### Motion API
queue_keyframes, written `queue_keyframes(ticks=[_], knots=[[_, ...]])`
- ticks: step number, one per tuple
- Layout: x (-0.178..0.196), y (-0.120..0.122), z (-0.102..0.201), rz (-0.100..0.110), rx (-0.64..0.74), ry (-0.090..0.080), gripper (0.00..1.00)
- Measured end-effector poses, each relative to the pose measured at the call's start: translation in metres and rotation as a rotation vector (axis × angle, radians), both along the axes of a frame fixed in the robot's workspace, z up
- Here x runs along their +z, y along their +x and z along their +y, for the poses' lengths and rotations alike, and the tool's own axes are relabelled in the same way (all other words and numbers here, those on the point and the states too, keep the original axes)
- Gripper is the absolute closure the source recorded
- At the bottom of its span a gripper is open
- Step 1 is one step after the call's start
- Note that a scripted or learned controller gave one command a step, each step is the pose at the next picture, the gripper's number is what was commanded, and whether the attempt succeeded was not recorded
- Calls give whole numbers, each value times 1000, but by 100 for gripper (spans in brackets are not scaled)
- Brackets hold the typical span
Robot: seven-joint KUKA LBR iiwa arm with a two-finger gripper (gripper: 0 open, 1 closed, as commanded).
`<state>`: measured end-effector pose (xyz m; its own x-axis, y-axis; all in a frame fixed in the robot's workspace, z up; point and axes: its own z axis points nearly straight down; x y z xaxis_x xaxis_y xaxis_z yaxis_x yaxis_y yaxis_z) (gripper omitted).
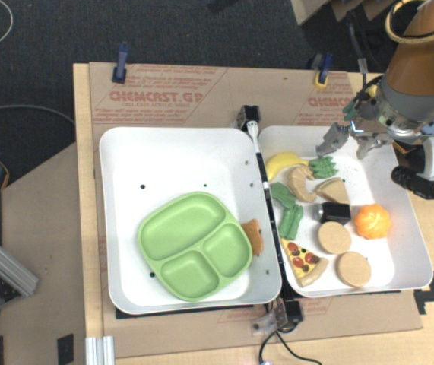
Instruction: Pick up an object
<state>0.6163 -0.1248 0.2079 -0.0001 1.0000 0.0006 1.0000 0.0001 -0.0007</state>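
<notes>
Camera view: looks down at a slant on 2 white bins side by side on the desk (95, 204).
Left bin (148, 158): holds a green 3-compartment plate (194, 244) toward its near side; a small brown food piece (253, 236) lies just beside the plate's right edge.
Right bin (407, 234): crowded with toy food.
Right bin, left part: a yellow banana (285, 163) at the far end, green pods (287, 207) nearer, a pizza slice (305, 261) nearest.
Right bin, middle: 2 tan round biscuits (343, 254), a black block (335, 212).
Right bin, right part: an orange (372, 222).
Gripper (349, 141): spread open, holding nothing, above the right bin's far end, just beyond a small green piece (324, 166).
</notes>
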Motion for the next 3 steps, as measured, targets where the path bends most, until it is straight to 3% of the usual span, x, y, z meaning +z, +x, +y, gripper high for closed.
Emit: queue_keyframes(ticks=[1,2,3], knots=[[-95,34,34,8,4,3,0],[-109,29,4,-3,2,-2,0],[-20,-74,66,7,3,4,0]])
